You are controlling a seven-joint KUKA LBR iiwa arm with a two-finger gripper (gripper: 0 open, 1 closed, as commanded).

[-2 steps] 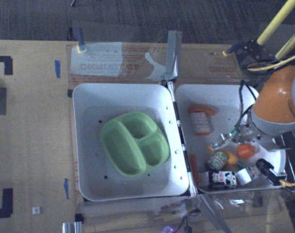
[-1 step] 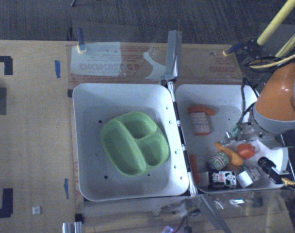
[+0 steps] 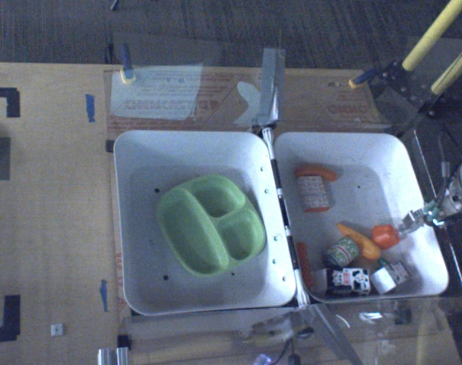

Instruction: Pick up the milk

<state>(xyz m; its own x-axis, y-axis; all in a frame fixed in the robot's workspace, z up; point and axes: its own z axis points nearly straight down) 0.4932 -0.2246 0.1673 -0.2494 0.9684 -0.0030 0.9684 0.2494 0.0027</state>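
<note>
The milk (image 3: 348,280) is a small carton with black and white cow patches. It lies on its side near the front wall of the right bin (image 3: 383,152). My gripper (image 3: 415,220) hangs over the right side of that bin, just right of a red tomato (image 3: 385,236). It is up and to the right of the milk, well apart from it, and nothing shows in its grasp.
Around the milk lie a green-labelled can (image 3: 341,251), an orange carrot (image 3: 358,239), a white cylinder (image 3: 383,280) and a small dark box (image 3: 399,270). A red and white packet (image 3: 314,192) lies further back. The left bin (image 3: 140,166) bears a green divided plate (image 3: 210,223).
</note>
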